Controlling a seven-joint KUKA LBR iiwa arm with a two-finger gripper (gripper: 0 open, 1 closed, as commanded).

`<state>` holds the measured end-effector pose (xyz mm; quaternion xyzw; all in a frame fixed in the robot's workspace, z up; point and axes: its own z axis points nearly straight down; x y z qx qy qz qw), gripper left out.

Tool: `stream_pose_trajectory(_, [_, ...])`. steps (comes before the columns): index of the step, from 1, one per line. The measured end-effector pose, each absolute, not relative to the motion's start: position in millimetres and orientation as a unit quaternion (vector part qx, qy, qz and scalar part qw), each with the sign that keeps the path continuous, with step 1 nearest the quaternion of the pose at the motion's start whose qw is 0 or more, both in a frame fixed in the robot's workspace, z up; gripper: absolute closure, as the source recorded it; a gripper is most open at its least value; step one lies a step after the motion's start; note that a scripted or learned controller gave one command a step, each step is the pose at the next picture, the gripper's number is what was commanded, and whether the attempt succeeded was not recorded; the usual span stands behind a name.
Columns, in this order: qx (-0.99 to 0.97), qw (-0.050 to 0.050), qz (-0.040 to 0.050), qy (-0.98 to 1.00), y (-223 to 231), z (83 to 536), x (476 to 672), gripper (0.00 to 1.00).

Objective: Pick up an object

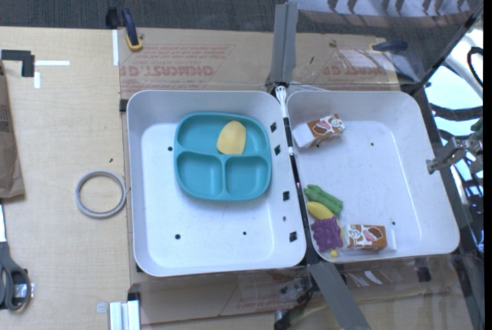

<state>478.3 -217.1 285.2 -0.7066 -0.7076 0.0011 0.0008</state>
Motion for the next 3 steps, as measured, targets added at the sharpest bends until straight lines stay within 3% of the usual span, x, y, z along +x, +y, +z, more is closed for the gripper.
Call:
stream_pose_trajectory(1, [-0.724,0.002,0.0016,-0.689,-175,192,530.7,0.0])
stream_pose_trajectory(2, [-0.574,-0.001,0.0002,-0.819,-152,173,616.3,0.0])
stream_pose_trajectory(3, [-0.589,0.0,0.0004,-0.808,-115,92,592.5,0.0])
